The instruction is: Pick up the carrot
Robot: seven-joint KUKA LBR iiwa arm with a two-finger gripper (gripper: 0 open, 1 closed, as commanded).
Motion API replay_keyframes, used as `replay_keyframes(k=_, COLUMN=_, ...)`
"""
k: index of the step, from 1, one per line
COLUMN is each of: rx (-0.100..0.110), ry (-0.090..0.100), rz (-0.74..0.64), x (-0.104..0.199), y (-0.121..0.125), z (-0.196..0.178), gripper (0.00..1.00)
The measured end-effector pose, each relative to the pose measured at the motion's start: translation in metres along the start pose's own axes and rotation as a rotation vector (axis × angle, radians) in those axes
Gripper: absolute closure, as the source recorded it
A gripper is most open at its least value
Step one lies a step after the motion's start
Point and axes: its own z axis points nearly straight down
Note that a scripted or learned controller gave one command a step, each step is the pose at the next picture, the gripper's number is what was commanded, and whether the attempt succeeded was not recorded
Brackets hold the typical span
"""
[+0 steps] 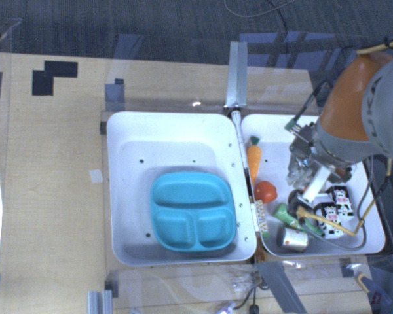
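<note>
The carrot (254,159) lies in the right bin (373,239), close against the wall that splits the two bins. Its long side runs almost straight up and down the picture — from 12 o'clock to 6 o'clock. The fat end with the small green top points to 12 o'clock, and the thin orange tip points to 6 o'clock, maybe a tiny bit toward 7. Just past the tip, at about 5 o'clock from the carrot, sits a red tomato (265,191), near the tip but not touching it as far as I can see. The arm comes in from 3 o'clock, and its gripper (304,175) hangs over the middle of the right bin, at 3 o'clock from the carrot and apart from it. I cannot tell how the tool is set — it is too blurry. Below it lie a green thing (289,214), a silver can (293,239) and a black and white box (336,203). The left bin (128,136) holds a blue tray (192,209) with three parts.
</note>
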Motion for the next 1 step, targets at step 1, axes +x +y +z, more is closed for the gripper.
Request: replay_keyframes(k=1, rx=0.001, ry=0.000, rz=0.132, x=0.0227, y=-0.0451, z=-0.0116, gripper=1.00)
